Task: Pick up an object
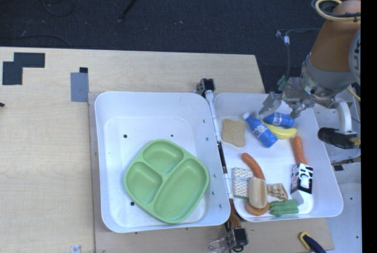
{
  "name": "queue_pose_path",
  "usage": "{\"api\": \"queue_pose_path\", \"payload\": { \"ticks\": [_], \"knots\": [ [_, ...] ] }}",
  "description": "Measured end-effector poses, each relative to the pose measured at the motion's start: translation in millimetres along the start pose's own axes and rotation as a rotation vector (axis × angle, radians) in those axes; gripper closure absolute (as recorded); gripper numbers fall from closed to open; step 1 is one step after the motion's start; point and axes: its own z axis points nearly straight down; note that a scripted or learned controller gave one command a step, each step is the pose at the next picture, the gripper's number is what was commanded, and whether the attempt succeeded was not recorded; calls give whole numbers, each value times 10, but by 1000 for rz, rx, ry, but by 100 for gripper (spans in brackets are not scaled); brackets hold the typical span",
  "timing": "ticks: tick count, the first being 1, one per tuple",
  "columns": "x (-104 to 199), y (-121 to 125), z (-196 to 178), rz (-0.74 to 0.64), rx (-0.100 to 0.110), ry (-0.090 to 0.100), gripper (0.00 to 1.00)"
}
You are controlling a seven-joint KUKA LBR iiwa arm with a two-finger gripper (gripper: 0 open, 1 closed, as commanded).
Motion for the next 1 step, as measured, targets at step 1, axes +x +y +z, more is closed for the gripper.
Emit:
{"api": "queue_pose_path", "payload": {
  "ticks": [1],
  "knots": [
    [-331,-351,1278,1,-4,0,0]
  ]
}}
